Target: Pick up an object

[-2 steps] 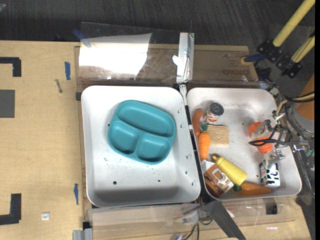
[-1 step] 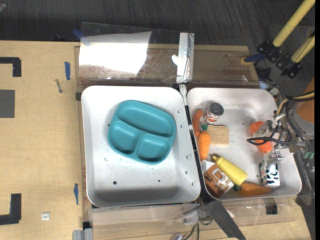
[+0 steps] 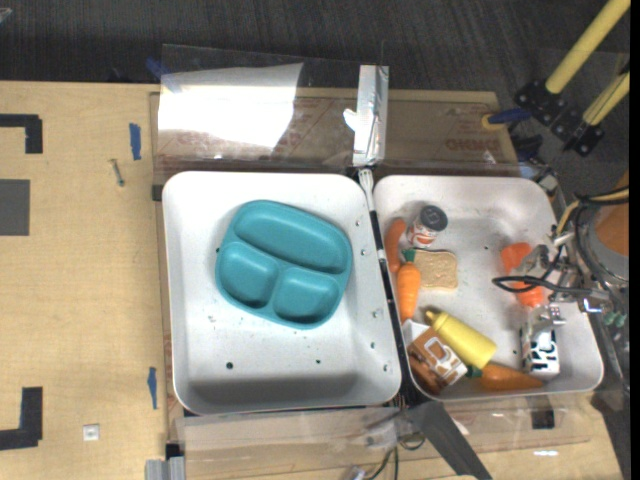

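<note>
At the near edge of the right-hand shallow white bin [image 3: 470,193] lies a cluster of small things: a brown printed packet [image 3: 437,358], a yellow plastic bottle [image 3: 462,336] lying aslant across it, and a long orange carrot-shaped toy [image 3: 508,375] along the front wall. Just beside these, against the right wall, the two-finger gripper [image 3: 541,353] hangs low in the bin with its black-and-white marked tip down by the floor; whether it is open or closed I cannot tell, and nothing is visibly held in it. The pick-up therefore looks not yet done: every candidate object lies on the bin floor, and the grasp and the lift are both left. Farther in are a second orange carrot toy [image 3: 408,288] by the dividing wall, a pale tan sponge-like square [image 3: 437,270] touching it, a small round can with a dark lid [image 3: 430,223] beyond, and an orange lump [image 3: 515,258] near the tangle of wrist cables. The left-hand white bin [image 3: 190,298] holds a teal plastic tray with three compartments [image 3: 284,262]. Both bins sit on a light wooden bench [image 3: 70,268] bearing black and blue tape marks, with a clear plastic sheet [image 3: 230,108] behind them and dark carpet [image 3: 300,8] beyond, where yellow poles [image 3: 595,30] slant in at the far right.
</note>
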